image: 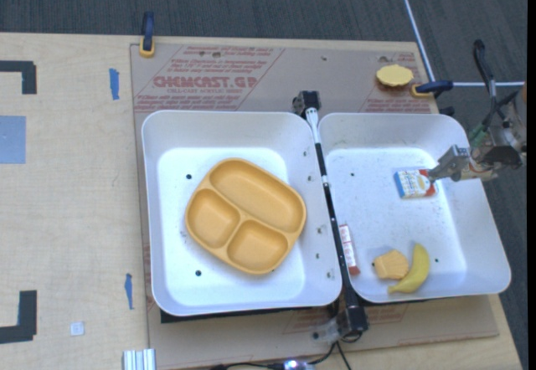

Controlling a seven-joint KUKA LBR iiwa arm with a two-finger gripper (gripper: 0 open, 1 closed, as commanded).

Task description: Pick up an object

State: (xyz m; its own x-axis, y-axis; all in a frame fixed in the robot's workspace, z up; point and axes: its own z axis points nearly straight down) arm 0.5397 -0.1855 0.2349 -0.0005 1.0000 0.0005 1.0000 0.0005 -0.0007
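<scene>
In the right bin (pixel 469 218) a small blue-and-white packet (pixel 410 183) lies flat near the back right. A yellow banana (pixel 416 269) and a tan, biscuit-like chunk (pixel 390 264) lie side by side near the front wall. My gripper (pixel 442 169) reaches in over the right rim, low down, with its tip right at the packet's right edge. Nothing is lifted off the bin floor.
The left bin (pixel 163 192) holds a yellow three-part plate (pixel 244 216). A black divider rail (pixel 328 201) runs between the bins. A yellow disc (pixel 394 75) and a blue clamp (pixel 431 88) sit on the board behind the right bin.
</scene>
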